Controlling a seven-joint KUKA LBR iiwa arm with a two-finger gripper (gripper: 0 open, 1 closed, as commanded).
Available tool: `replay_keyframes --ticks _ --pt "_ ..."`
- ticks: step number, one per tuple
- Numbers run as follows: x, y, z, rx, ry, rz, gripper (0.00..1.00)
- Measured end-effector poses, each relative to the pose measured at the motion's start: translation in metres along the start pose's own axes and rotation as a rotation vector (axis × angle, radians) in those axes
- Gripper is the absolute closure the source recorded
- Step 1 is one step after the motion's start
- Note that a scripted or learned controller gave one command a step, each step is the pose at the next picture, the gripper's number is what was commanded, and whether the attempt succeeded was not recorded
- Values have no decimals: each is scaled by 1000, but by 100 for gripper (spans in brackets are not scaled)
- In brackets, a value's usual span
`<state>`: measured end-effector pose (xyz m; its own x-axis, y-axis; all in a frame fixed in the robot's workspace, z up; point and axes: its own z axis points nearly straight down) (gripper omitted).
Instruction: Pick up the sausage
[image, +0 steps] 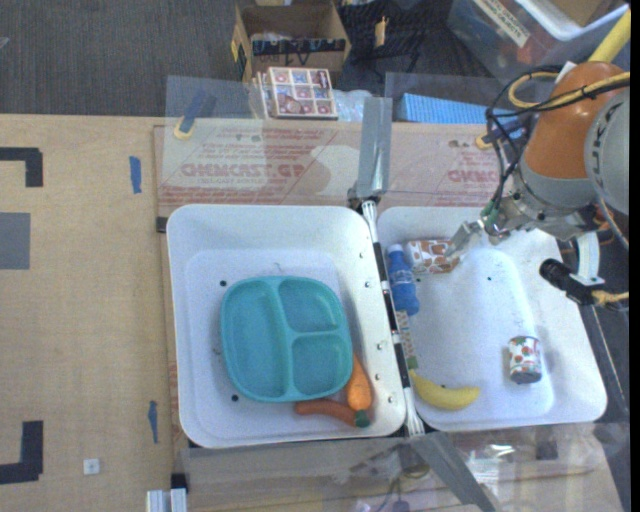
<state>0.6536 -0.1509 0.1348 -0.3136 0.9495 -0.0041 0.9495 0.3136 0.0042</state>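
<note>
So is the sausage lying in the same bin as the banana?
No, the sausage lies in the left bin by the teal plate; the banana is in the right bin.

My grey robot arm (590, 150) wears a glossy orange band (565, 120), with yellow and black cables (535, 95) looped alongside.

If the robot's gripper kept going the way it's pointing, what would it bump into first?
Probably the patterned packet: the gripper points left and downward toward it, in the right bin. The blue bottle lies just beyond. Depth is hard to judge from above.
</note>
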Motion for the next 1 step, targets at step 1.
replay_keyframes --ticks 1 --pt "45 -1 39 -9 -15 -229 0"
